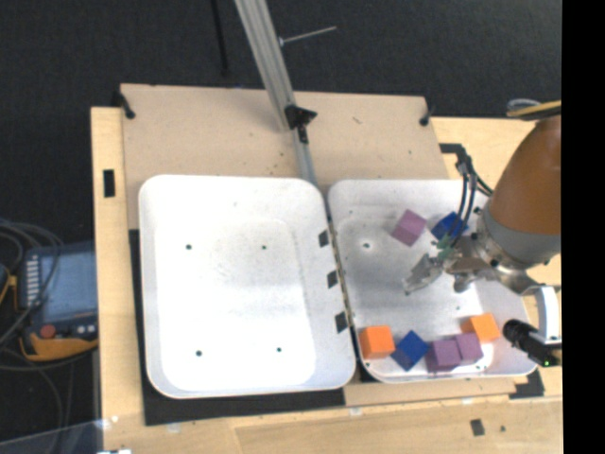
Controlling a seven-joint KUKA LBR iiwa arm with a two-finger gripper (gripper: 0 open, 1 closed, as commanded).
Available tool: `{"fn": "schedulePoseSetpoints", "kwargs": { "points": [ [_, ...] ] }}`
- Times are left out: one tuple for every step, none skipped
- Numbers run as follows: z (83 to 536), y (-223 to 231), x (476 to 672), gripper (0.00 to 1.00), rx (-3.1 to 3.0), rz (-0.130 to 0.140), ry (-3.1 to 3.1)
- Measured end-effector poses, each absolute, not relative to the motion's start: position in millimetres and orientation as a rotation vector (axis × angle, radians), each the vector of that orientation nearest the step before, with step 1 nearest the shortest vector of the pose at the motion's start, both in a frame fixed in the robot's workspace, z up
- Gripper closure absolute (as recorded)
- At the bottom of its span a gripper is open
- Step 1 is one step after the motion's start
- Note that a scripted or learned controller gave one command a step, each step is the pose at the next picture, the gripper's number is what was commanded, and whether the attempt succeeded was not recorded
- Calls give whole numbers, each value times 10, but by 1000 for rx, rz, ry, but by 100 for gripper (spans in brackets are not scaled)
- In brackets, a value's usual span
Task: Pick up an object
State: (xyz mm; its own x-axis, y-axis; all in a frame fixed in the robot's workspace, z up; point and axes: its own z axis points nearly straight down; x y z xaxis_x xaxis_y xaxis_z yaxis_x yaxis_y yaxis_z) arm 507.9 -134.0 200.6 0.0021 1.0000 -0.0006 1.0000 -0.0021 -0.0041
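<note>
My gripper (437, 282) hangs over the middle of the right bin (364, 211), below the grey arm with its orange band. It stands open, and I see nothing between its fingers. A purple block (409, 227) and a blue block (448, 225) lie just beyond it toward the bin's far side. Along the near rim sit an orange block (377, 340), a blue block (410, 349), two purple blocks (444, 355) side by side, and another orange block (483, 326). The arm hides part of the bin's right side.
The left bin (236, 282) is a shallow white tray beside the right one. A slanted metal rail (269, 55) runs down to the gap between the bins. A control pendant (61, 301) with cables lies off the bench's left edge.
</note>
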Motion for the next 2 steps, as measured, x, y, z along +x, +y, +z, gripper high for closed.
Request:
{"fn": "schedulePoseSetpoints", "kwargs": {
  "points": [
    [1557,-1420,5056,0,-2222,6,-2218],
    [1030,-1432,5047,0,-2221,5,-2218]
  ]
}}
